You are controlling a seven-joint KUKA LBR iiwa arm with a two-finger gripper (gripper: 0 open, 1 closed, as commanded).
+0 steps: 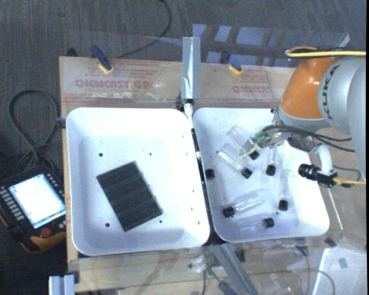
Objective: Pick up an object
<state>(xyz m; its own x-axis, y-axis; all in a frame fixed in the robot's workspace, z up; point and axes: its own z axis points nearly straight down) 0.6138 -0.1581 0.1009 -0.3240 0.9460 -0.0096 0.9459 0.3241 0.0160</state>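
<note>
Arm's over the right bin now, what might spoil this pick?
The clear tubes with black caps lie crowded and crossed in the right bin, so the gripper may strike two at once or nudge them apart. They are see-through and smooth, likely to slip. One tube lies near the bin's wall.

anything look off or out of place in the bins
Nothing looks spilled or broken. The clear plastic vials with black caps lie scattered at mixed angles in the right white bin, and the dark ribbed rectangular pad sits askew in the left white bin. The hand is above the vials.
</note>
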